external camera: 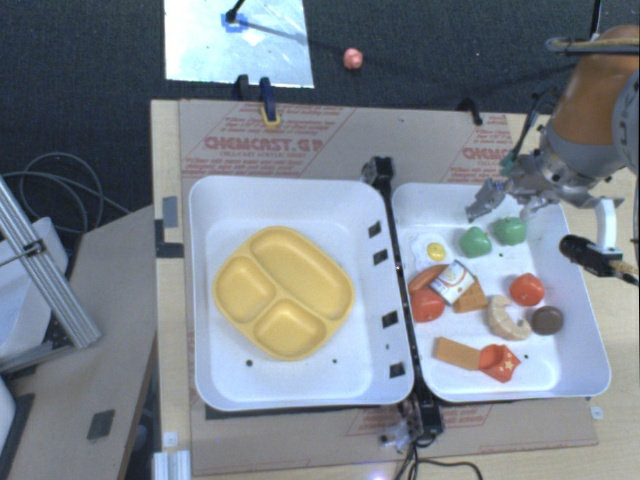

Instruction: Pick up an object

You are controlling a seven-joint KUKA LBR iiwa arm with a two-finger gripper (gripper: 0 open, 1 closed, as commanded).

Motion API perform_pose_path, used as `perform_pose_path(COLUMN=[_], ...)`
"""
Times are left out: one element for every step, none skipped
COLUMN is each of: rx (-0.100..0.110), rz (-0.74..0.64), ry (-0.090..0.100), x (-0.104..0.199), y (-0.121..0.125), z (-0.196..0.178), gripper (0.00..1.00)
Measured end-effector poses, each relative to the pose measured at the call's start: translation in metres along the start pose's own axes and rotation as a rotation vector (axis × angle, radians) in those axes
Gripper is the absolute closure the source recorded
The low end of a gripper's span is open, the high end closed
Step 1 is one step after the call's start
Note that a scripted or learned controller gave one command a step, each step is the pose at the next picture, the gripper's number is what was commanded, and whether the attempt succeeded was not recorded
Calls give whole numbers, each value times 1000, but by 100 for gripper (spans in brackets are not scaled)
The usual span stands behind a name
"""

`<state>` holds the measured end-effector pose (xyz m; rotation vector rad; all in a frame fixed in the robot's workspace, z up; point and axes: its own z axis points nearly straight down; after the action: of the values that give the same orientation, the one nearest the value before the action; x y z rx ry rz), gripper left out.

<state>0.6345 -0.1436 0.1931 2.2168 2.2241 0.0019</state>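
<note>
Over the right bin's (590, 368) far end your gripper (508, 200) hangs, its fingers spread apart with nothing between them. One finger (484, 200) points out toward the bin divider; the other sits closer to the wrist, partly hidden behind the green pieces. The grey arm (600, 98) with its orange band comes in from the right edge of the view.

Just below the gripper you have two green pieces: one green object (511, 231) almost under the fingers (whether they touch it you cannot tell from this angle) and a second green object (475, 240) just beside it, toward the divider. Beyond that, further from the gripper, lies a fried egg toy (432, 251). Nearer the front of the bin, well apart from the gripper, you will find a small white-and-red carton (454, 282) resting against an orange wedge (470, 298), a red tomato-like piece (427, 307), a red round piece (527, 290), a brown round piece (547, 320), a pale curved piece (505, 318), a flat orange slab (457, 353) and a red star-marked piece (499, 362).

Far off to the gripper's side, the left bin (215, 368) holds a yellow divided plate (284, 291), lying flat.
</note>
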Motion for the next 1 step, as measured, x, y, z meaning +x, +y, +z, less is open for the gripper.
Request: perform_pose_path(rx=[9], rz=[6], ry=[0], x=[-39], y=[-14], z=[114], gripper=[0])
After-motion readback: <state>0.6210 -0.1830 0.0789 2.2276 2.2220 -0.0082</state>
